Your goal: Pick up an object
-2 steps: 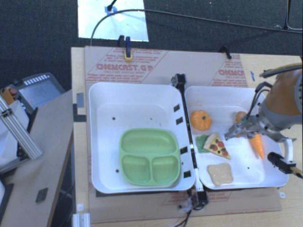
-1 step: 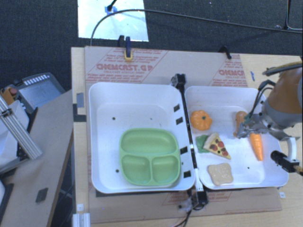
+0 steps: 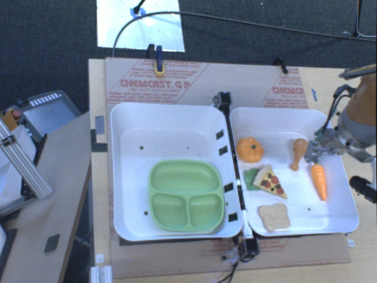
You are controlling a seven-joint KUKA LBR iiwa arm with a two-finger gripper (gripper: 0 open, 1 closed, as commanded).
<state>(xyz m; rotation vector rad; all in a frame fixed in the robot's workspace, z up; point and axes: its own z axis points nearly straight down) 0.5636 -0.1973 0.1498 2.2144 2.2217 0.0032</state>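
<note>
A dark carpeted floor surrounds a pale wooden counter (image 3: 97,175), on which a cardboard sheet (image 3: 194,81) lies under two shallow white bins set side by side. The left bin (image 3: 126,122) holds one thing, a green divided plate (image 3: 186,194) with three compartments, lying toward the bin's near edge. The right bin (image 3: 268,119) holds five toy foods: an orange pumpkin (image 3: 250,150) near the divider, a pizza slice (image 3: 270,181) resting on a green leaf-like piece just below it, a slice of bread (image 3: 274,216) by the near wall, a drumstick (image 3: 298,152) tilted upright of centre, and a carrot (image 3: 318,181) lying lengthwise near the right wall.

Red lettering on the cardboard reads "CHEMCAST GP" behind the left bin; the same print repeats at a slant behind the right bin, partly cut off.

The grey arm reaches in from the right, and its pincer (image 3: 318,149) hangs over the right bin between the drumstick and the carrot, just beside both. Its fingers are too small and dark to judge, so whether it is released or clenched cannot be told; nothing appears to be held.

Black clips (image 3: 224,101) mark the seam between the bins. A yellow-tipped clamp (image 3: 159,61) pins the cardboard's far edge, with a silver panel (image 3: 140,16) and cables beyond. At left stands a grey device (image 3: 44,114) on a side table.
</note>
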